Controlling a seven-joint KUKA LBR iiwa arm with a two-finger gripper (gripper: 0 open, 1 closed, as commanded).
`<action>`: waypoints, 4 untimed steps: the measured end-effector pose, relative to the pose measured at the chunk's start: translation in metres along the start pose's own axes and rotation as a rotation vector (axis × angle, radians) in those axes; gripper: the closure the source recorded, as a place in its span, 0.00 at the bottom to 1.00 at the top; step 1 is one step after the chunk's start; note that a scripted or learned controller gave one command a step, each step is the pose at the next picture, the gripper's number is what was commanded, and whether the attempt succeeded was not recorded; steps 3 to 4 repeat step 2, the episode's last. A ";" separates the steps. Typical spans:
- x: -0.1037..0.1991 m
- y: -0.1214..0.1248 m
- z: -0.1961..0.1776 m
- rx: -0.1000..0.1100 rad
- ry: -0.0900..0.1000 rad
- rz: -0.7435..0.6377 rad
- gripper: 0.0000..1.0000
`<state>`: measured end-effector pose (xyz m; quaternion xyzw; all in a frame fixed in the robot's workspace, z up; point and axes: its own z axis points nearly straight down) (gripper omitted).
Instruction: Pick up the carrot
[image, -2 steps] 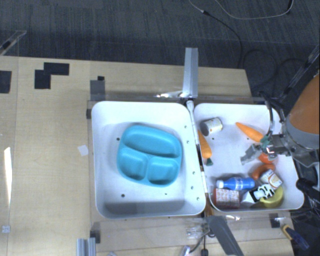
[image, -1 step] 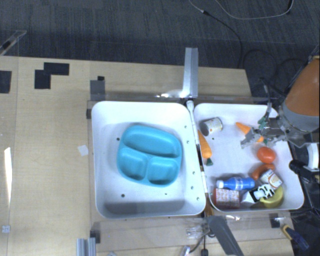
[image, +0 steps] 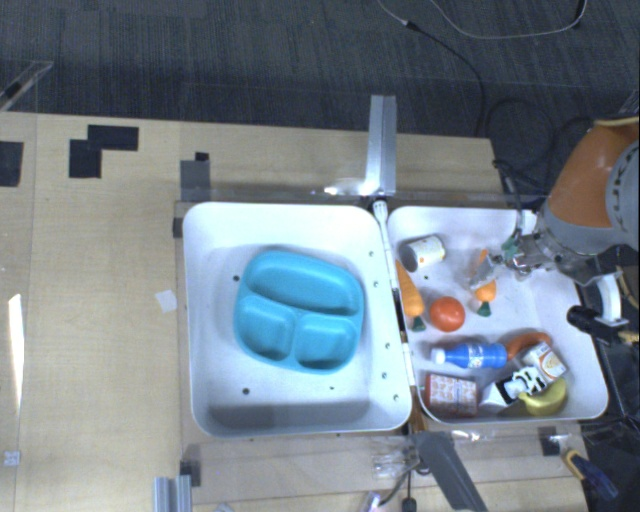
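The carrot, long and orange with a green tip at its near end, lies along the left wall of the right bin. My gripper hangs over the back right part of that bin, well to the right of the carrot and apart from it. Just left of the gripper is a small orange piece, and I cannot tell whether the two touch. The arm's orange band sits above the bin's back right corner.
Around the carrot lie a small can, a red-orange ball and an orange piece with green. Nearer the front are a blue bottle, a box, a carton and a banana. The left bin holds a blue divided tray.
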<state>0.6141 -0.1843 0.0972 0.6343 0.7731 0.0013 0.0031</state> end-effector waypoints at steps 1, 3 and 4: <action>-0.006 0.007 -0.010 0.000 0.000 0.239 0.00; -0.005 0.009 -0.022 -0.005 -0.003 0.232 1.00; -0.005 0.009 -0.022 -0.005 -0.003 0.232 1.00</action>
